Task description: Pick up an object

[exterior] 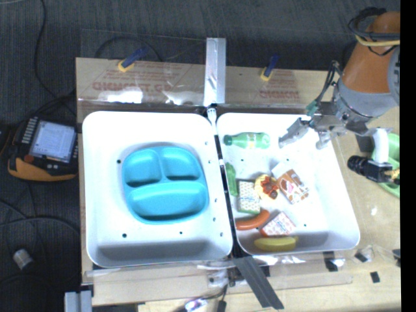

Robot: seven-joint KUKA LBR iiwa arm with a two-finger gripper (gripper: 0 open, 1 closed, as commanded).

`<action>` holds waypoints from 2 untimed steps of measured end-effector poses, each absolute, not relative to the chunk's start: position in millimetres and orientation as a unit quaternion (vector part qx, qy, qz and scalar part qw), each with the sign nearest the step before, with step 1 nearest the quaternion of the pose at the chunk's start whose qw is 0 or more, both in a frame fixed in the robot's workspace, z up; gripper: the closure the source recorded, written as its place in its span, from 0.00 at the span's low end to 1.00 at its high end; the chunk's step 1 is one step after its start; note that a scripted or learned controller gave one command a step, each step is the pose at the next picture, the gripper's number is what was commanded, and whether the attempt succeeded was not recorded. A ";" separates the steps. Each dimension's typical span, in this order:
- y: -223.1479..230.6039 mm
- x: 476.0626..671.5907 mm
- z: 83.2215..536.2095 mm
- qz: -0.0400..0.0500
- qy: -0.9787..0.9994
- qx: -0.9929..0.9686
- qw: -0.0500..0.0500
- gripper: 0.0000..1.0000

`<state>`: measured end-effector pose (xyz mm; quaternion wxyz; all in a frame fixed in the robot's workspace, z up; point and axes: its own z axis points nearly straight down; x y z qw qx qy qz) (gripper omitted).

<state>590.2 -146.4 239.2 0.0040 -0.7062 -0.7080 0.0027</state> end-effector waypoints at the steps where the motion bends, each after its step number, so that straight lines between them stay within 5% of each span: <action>1: -160.8 572.9 226.4 0.003 -0.666 -0.746 0.004 0.00; 2: -172.9 581.3 90.4 0.000 -0.686 -0.728 -0.001 0.00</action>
